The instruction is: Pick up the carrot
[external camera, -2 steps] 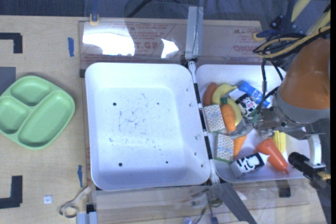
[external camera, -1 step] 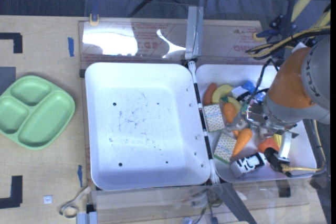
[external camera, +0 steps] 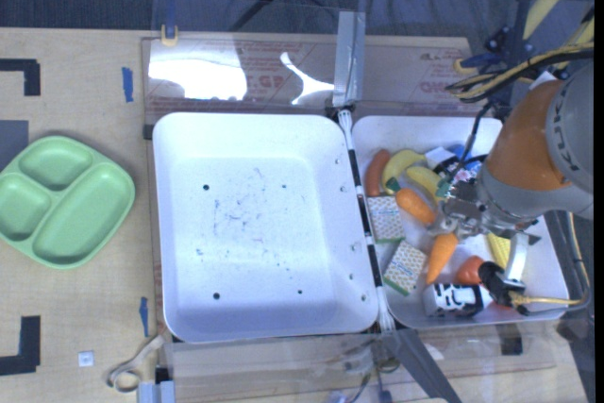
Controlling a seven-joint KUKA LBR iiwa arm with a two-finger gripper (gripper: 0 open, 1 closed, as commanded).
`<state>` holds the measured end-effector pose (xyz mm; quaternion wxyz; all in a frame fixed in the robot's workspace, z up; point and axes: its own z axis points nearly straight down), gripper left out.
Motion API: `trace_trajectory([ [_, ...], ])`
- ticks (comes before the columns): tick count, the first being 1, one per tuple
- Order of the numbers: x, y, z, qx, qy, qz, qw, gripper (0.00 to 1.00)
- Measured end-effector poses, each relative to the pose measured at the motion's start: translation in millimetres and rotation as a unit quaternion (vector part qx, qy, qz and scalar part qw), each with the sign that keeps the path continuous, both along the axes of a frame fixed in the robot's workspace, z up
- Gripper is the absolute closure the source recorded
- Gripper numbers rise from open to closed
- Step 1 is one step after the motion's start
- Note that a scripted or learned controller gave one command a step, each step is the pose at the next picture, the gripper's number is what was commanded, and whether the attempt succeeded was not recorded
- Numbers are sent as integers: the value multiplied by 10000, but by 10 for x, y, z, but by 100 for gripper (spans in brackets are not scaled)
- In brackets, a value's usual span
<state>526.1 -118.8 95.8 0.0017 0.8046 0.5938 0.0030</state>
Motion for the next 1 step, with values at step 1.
trace_trajectory([
  [1, 386, 498, 878, -4, 39, 287, 9996, 100],
])
